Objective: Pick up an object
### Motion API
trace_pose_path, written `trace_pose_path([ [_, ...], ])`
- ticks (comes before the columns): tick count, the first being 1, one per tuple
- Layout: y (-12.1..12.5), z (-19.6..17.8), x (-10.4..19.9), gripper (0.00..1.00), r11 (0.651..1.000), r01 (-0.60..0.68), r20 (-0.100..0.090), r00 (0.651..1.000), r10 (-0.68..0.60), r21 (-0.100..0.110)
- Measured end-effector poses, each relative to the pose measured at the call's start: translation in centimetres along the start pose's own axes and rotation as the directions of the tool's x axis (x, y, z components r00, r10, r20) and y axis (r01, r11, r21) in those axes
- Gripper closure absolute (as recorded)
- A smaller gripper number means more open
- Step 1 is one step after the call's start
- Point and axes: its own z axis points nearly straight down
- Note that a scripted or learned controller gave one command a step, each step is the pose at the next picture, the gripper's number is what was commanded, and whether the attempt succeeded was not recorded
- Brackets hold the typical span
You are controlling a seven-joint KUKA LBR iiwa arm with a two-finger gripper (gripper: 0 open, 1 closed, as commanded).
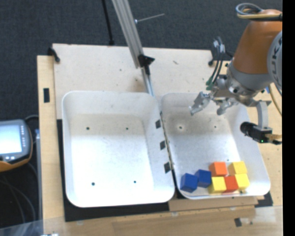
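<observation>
Several small blocks lie clustered at the near end of the right bin (246,146): two blue blocks (195,180), an orange block (219,168), a red-orange one (230,183) and yellow blocks (239,169). My gripper (210,105) hangs above the far end of that bin, well away from the blocks. Its two fingers stand spread apart, with nothing between them.
The left bin (113,146) sits beside the right one, sharing a middle wall with small black clips (163,144). A slanted metal pole (130,33) rises from behind the bins. A small screen device (9,141) rests off the bench at the left.
</observation>
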Motion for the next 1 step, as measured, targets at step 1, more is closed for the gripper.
trace_pose_path([
  [1, -8.96, -1.91, -3.21, 0.0, 1.0, -0.003, 0.001, 1.0, 0.003, 0.002],
])
